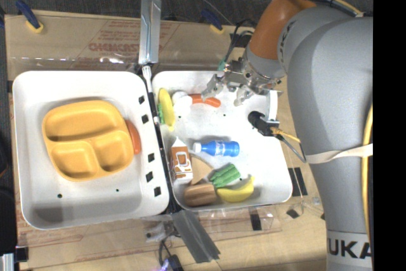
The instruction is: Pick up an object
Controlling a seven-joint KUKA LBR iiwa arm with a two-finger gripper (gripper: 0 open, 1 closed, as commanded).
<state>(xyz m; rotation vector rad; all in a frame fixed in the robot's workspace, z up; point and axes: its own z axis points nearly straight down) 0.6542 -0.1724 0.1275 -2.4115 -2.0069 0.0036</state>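
Note:
My gripper (228, 91) hangs over the far end of the right bin (279, 181), open, its fingers spread with nothing between them. A small orange piece (207, 100) with a white end (183, 99) lies just below and left of the left finger, close to it but not gripped. Further toward the front lie a blue and white bottle (219, 148), a green item (224, 173), a yellow banana (238, 191), a brown block (198, 195) and an orange-brown carton (181, 164).
A yellow-green item (165, 106) leans against the right bin's left wall. The left bin (38, 206) holds a yellow divided tray (85, 136) with an orange thing (134, 138) at its right edge. The grey arm fills the right side.

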